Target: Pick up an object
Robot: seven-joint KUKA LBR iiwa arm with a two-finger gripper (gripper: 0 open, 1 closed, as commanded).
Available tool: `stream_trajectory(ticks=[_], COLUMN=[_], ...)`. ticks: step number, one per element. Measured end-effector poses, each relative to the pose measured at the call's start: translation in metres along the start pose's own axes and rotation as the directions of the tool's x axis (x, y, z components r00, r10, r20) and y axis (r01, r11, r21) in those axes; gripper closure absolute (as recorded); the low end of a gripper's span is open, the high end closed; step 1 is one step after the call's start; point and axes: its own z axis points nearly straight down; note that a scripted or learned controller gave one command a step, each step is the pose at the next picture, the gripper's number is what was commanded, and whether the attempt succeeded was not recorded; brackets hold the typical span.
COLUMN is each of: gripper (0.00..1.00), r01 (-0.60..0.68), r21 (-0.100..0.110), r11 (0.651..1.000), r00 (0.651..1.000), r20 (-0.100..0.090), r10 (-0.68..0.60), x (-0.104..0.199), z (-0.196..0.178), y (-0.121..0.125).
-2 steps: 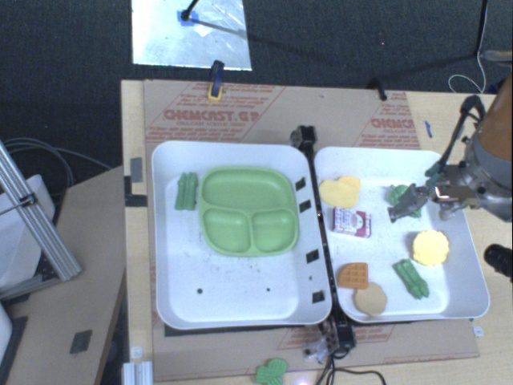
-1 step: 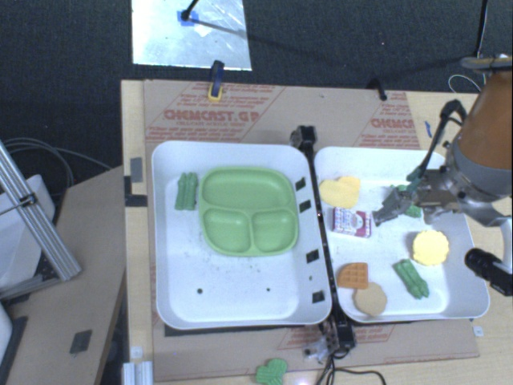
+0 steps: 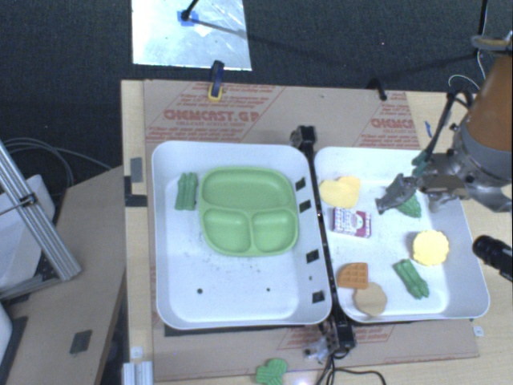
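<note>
Hovering over the right bin (image 3: 481, 295) near its far right corner: gripper (image 3: 393, 196), open, nothing between its fingers. Just beside it, a green toy (image 3: 411, 208). Nearer the front edge: yellow round toy (image 3: 430, 248), green bean (image 3: 410, 278), waffle (image 3: 353, 276).

arm: grey metal KUKA arm (image 3: 481, 171), rounded housing
band: broad orange band (image 3: 490, 115) above wrist
gripper: dark grey two-finger gripper (image 3: 390, 200)
cables: thin wires beside wrist
</note>
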Motion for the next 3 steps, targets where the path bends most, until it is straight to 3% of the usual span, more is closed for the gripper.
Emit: stream_trajectory(ticks=[3], gripper=[0.0], r01=[-0.001], r21=[0.002], r11=[1.0], r00=[1.0], r20=[0.0], r10=[0.001], x=[-0.0004], z=[0.0015], y=[-0.0003])
